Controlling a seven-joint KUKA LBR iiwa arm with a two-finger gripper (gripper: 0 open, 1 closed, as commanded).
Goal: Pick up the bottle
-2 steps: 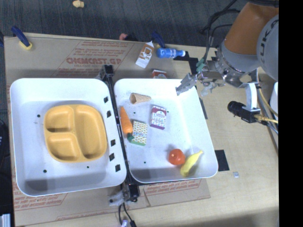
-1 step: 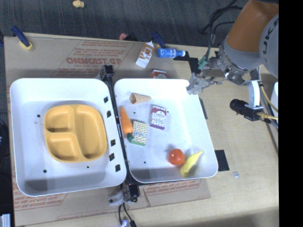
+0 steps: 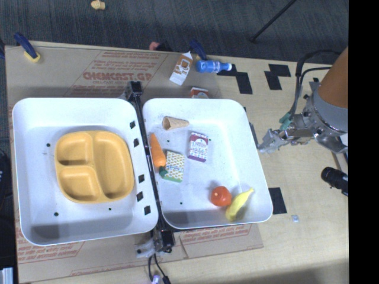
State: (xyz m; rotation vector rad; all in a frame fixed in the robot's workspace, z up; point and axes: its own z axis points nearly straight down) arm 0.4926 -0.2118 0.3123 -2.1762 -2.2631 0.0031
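Hanging over bench right of right bin (image 3: 251, 158), gripper (image 3: 269, 142) sits outside both bins; cannot tell its state. Blue bottle (image 3: 212, 67) lies on its side on bench behind right bin, beside small carton (image 3: 181, 68). Right bin has carrot (image 3: 157, 151), cone (image 3: 174, 122), tomato (image 3: 220, 196), banana (image 3: 238, 204). Left bin (image 3: 23, 158) has yellow tray (image 3: 93, 165).
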